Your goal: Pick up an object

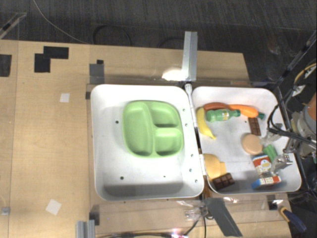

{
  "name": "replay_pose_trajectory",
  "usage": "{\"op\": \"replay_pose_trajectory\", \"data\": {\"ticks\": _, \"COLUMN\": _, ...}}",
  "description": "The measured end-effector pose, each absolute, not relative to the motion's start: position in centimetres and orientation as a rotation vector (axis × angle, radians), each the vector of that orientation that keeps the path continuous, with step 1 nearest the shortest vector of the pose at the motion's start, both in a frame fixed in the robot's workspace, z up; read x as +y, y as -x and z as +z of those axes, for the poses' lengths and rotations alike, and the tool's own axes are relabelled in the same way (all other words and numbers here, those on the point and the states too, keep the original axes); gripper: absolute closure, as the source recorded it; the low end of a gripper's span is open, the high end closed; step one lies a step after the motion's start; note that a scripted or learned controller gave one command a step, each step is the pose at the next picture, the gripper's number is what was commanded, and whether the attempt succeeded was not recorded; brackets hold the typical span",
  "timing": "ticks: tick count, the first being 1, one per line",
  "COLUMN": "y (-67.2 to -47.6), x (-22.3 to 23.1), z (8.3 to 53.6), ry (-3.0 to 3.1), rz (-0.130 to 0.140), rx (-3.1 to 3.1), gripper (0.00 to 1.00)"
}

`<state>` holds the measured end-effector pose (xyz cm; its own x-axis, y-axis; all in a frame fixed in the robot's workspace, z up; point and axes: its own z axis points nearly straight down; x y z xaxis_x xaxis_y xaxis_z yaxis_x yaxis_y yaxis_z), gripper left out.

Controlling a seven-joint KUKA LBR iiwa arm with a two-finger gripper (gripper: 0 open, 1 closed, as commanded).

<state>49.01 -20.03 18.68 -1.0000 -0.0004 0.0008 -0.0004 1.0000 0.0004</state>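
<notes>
Two shallow white bins sit side by side on a wooden bench. The left bin (106,148) holds one thing: a light green divided tray (151,128), lying flat near the middle, with one long compartment on its left and two smaller ones on its right.

The right bin (233,148) is crowded. Along its far side lie a reddish-brown sausage (215,106) and an orange carrot (243,110), end to end, with a green bottle (222,115) on its side just in front of them. A yellow banana (204,125) lies against the bin's left wall, beside the bottle. A dark chocolate bar (254,127) lies near the carrot's right end, and a round tan bun (251,144) sits just below it. At the near left corner a yellow-tan rounded piece (213,165) touches a second dark chocolate bar (223,181). Near the right wall stand a small red and white carton (262,163) and, at the near edge, a blue, white and red packet (266,182); a small green item (270,151) lies just above the carton. The printing on these packages is too small to read.

The arm comes in from the right, and its gripper (284,160) is low over the right bin's right side, just beside the carton. I cannot tell how far the claw is open, nor whether it has hold of anything.
</notes>
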Motion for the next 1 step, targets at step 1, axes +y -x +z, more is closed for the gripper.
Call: {"op": "replay_pose_trajectory", "data": {"ticks": 1, "y": -50.21, "x": -20.21, "z": 9.54, "ry": -0.038, "rz": 0.014, "rx": -3.169, "gripper": 0.0}}
